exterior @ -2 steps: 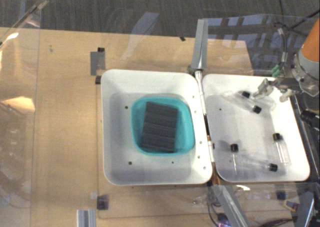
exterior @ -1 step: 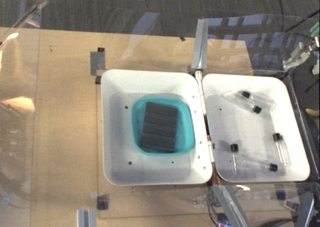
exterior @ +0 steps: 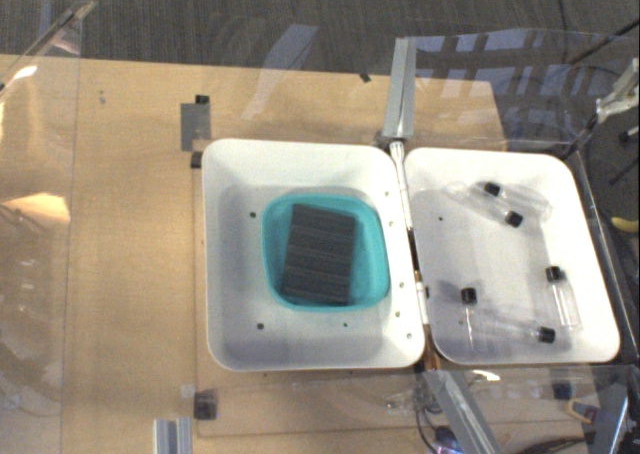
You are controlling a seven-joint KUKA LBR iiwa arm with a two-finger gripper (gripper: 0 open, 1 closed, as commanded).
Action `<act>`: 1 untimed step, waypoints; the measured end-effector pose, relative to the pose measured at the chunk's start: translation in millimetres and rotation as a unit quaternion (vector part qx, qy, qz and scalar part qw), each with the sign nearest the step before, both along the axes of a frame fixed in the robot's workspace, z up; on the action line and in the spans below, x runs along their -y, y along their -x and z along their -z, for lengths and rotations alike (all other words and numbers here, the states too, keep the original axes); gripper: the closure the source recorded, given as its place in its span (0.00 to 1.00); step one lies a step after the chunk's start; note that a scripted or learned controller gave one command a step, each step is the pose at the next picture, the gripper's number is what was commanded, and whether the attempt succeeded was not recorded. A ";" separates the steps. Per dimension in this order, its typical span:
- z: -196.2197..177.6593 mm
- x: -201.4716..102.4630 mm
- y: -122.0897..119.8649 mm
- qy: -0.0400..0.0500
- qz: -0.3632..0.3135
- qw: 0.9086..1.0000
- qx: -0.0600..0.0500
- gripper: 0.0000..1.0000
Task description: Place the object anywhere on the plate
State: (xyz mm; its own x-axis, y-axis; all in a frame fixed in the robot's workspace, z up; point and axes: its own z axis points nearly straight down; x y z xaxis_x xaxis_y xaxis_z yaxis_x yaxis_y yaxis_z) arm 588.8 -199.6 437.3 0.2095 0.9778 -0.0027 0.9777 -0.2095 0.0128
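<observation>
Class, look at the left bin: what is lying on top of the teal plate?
A dark ridged block lies flat on the teal plate, within its rim. The plate's middle beneath the block is covered, so it cannot be seen.

You've got two white bins (exterior: pixel 225 332), one teal plate (exterior: pixel 372 262), one dark ridged block (exterior: pixel 319 253), five black-capped clear vials (exterior: pixel 500 204).

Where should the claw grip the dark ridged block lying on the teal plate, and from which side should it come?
Probably from straight above, closing across the two long sides of the dark block. It lies flat on the teal plate, slightly turned, so its narrower width suits the grip better than its length.
</observation>
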 end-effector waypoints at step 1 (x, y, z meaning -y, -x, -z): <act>0.2 0.4 71.5 -0.001 0.075 0.997 0.000 0.00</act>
State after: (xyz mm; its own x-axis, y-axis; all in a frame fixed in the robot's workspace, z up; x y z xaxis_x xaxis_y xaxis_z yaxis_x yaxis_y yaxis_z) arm 517.3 -200.0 437.1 0.3531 0.9356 -0.0008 0.9355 -0.3530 0.0120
